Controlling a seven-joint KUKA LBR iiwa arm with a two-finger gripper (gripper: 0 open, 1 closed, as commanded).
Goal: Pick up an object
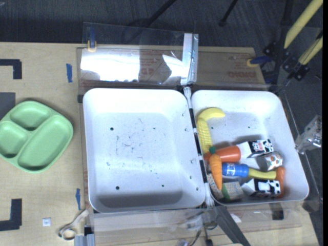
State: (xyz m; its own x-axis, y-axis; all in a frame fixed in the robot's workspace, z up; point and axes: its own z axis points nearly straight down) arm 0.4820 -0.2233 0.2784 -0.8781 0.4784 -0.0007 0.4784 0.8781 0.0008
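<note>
- The task's things all lay in the right bin (287, 117), crowded into its near-left part. As the arm reaches in from the right, this was the bin on its own side. This I judged to be the relation that mattered most.
- Nearest in the pile lay a black-and-white packet (269, 187). Just to its left, a carrot (217, 174) lay close along the dividing wall, with its long axis running near to far.
- A blue bottle (234, 170) lay on its side, touching the carrot, with its long axis across the bin from left to right. Jaws closing near-to-far would suit it, in my judgement.
- Just behind it lay an orange bottle (229, 153), also across the bin. To its right a small cow-patterned carton (262, 146) was a little apart from the others, so it seemed the easiest to reach.
- Farther back, a corn cob (204, 134) lay along the wall, and a banana (209, 115) curved at its far end. Both had free floor on their right.
- How the jaws stood, open or closed, I could not tell.
- The left bin (136, 101) held nothing.
- Well to the left on the table (46, 76) sat a green divided plate (34, 135), with nothing in its compartments.
- Behind the bins stood a clear plastic sheet (138, 60).
</note>
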